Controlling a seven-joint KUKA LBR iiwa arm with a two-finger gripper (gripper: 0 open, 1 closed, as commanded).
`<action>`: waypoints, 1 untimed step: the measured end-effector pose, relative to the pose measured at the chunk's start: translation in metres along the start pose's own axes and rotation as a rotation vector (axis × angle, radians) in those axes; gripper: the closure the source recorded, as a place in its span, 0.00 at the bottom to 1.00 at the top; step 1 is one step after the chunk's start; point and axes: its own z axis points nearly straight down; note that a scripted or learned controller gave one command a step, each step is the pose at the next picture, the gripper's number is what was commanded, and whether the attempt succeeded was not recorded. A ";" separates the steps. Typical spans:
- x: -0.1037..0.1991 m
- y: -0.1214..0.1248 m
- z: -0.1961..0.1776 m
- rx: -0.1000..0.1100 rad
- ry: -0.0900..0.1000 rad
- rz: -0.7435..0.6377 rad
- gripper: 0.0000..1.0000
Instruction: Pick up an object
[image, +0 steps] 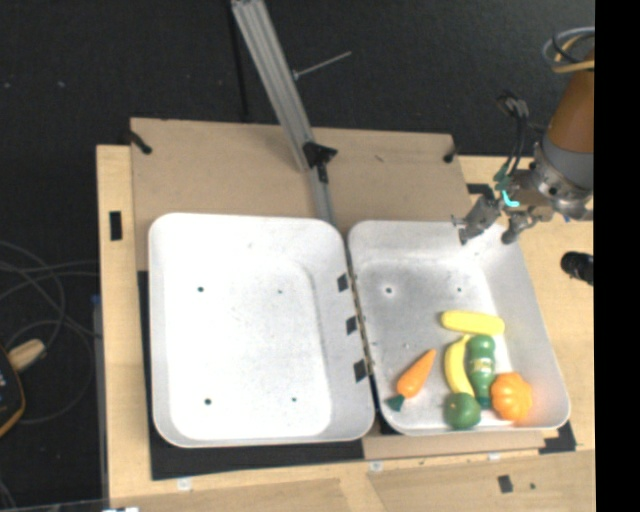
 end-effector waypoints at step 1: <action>0.000 0.000 0.000 0.000 0.000 0.000 0.00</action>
